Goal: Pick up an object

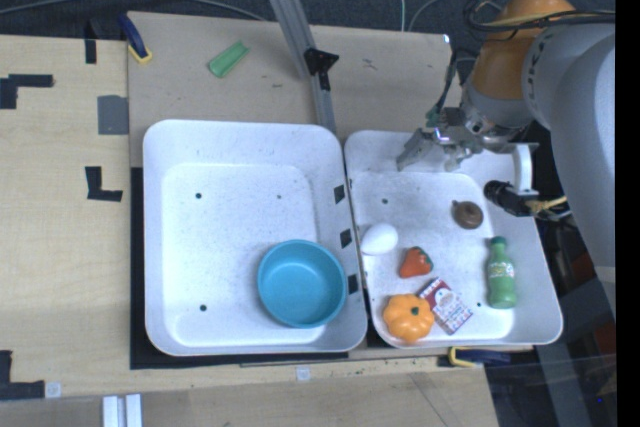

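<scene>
My gripper point(436, 153) hangs over the far edge of the right bin point(390, 155), its fingers spread open with nothing between them. Below it in that bin lie a brown lump point(467, 213), a green bottle point(501, 272), a white egg-shaped object point(379, 239), a red pepper-like piece point(416, 262), an orange pumpkin point(408, 315) and a red-and-white carton point(446, 306). A blue bowl point(300, 282) sits in the left bin point(200, 165) near its front right corner. The gripper touches none of them.
A slanted metal pole point(290, 10) crosses above the seam between the bins. A green block point(228, 59) and a blue-yellow clamp point(136, 39) lie on the bench behind the left bin. Cables loop behind the right bin.
</scene>
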`<action>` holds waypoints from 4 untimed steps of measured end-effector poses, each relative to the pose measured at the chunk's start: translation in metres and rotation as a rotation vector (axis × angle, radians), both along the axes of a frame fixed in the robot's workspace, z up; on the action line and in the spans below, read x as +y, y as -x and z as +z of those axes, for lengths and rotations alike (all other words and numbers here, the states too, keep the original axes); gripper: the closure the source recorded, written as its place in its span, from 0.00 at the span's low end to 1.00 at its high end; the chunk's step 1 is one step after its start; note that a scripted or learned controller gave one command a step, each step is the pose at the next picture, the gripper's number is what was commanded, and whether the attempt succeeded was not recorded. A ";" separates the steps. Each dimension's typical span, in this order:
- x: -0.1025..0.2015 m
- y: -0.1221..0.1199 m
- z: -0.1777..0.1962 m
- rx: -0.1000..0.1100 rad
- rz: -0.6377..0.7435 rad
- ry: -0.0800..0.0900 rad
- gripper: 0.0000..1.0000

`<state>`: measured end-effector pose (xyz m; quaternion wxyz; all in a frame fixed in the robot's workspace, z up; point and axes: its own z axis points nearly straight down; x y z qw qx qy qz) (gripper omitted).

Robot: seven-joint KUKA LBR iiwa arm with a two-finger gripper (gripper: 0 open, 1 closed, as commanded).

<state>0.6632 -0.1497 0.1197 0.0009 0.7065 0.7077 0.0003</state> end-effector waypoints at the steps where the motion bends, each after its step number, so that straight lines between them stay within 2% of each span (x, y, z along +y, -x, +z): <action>1: 0.001 0.001 0.007 0.003 0.001 -0.001 1.00; 3: 0.005 -0.001 0.087 -0.002 0.000 0.000 1.00; 4: 0.056 0.017 0.099 0.003 0.004 -0.003 1.00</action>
